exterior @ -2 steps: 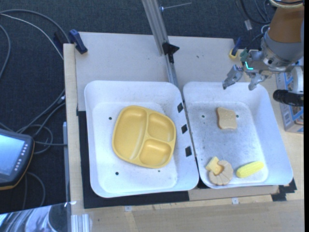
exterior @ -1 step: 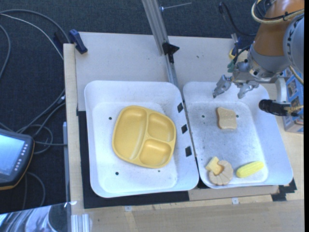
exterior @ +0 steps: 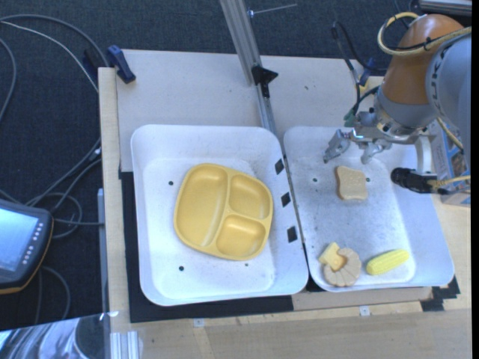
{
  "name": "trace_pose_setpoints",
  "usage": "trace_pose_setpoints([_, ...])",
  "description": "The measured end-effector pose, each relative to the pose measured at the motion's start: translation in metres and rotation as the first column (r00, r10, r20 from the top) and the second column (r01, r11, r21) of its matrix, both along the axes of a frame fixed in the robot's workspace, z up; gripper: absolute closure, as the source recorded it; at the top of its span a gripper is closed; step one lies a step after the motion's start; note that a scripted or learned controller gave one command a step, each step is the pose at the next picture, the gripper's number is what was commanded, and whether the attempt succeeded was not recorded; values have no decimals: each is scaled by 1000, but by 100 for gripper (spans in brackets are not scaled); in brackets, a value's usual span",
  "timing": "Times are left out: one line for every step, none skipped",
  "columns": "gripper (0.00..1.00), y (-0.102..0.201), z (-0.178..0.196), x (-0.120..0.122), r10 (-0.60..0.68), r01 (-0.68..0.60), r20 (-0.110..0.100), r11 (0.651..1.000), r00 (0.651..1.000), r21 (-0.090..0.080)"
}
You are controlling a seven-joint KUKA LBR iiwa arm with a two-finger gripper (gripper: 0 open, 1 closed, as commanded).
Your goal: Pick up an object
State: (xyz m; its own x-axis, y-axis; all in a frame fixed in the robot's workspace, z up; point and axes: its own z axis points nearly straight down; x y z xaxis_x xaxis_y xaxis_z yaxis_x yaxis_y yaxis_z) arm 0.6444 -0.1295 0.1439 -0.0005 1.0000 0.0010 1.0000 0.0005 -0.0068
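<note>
1. The gripper hangs over the right bin, fingers spread wide with nothing between them.
2. The bread slice lies just below the gripper, apart from it.
3. The step looks like the approach.
4. Next it calls for lowering astride the slice, then closing.

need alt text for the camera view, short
The gripper, fingers open, hovers over the right bin just above a toast slice; a corn cob and cookie pieces lie near its front edge. The left bin holds a yellow divided tray.
</note>
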Motion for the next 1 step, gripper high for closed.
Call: trace_pose_setpoints([0, 0, -48, 2, 1, -1, 10, 1000, 1000, -3])
